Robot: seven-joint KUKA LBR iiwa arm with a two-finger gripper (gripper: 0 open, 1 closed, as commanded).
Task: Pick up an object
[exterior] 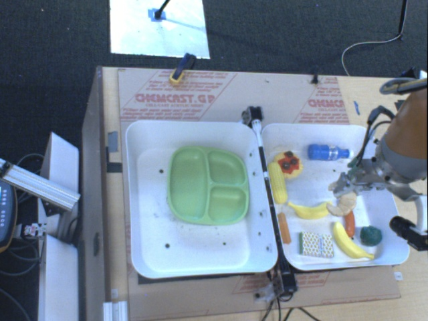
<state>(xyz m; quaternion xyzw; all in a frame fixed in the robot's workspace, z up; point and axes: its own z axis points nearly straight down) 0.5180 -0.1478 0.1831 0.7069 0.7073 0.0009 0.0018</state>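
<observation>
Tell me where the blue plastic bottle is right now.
The blue plastic bottle lies on its side near the far edge of the right white bin, right of the round yellow toy with red spots.

Dark carpet floor (53,39), white sheet (158,19), cardboard-topped bench (200,92).

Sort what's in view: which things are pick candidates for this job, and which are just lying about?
Job: gripper; in the right bin: two bananas, corn cob, blue bottle, carrot, patterned block, green piece.

Lying about: green divided plate in the left bin.
</observation>
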